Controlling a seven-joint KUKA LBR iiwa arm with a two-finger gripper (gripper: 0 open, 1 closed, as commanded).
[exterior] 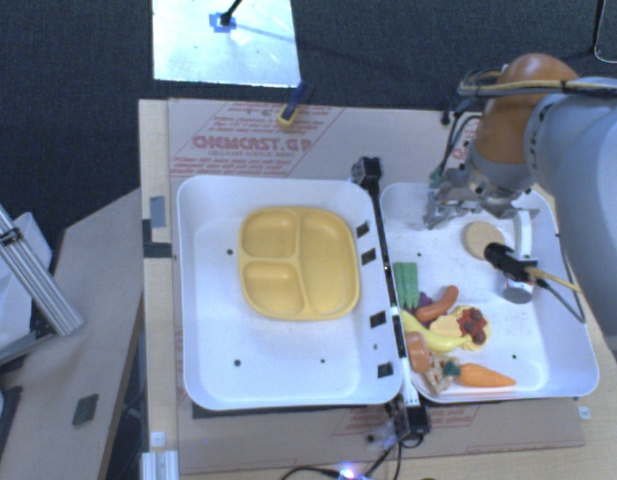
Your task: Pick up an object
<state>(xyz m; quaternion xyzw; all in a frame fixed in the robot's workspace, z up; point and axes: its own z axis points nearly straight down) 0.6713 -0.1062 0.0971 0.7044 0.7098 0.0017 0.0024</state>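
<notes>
Setting: dark carpet round a pale tabletop (pixel 243 138); two white bins sit side by side on a printed cardboard sheet.
Left bin (pixel 203 358): holds a yellow tray (pixel 296 263) with three compartments, lying flat near the bin's middle.
Right bin (pixel 563 363): holds the toy food and the arm's working end.
Arm: grey with an orange band, reaching in over the right bin's far right corner.
Claw (pixel 450 211): low over the right bin's far edge, pointing down; fingers look slightly apart, with nothing visible between them.
Disc (pixel 482 239): tan, round and flat, just beside the claw toward the bin's right edge; nearest candidate.
Pile: toward the near left corner of the right bin, against the divider: green piece (pixel 406 283), sausage (pixel 436 303), banana (pixel 435 335), carrot (pixel 485 376), dark red cluster (pixel 472 321).
Handling (judgement): pieces look like light, hard, smooth plastic, so likely slippery. The disc lies flat and offers only its thin rim. The carrot lies apart at the near edge; gripping across its thick end looks easier than reaching into the pile.
Risk (judgement): rounded pieces may squirt out of a pinch.
</notes>
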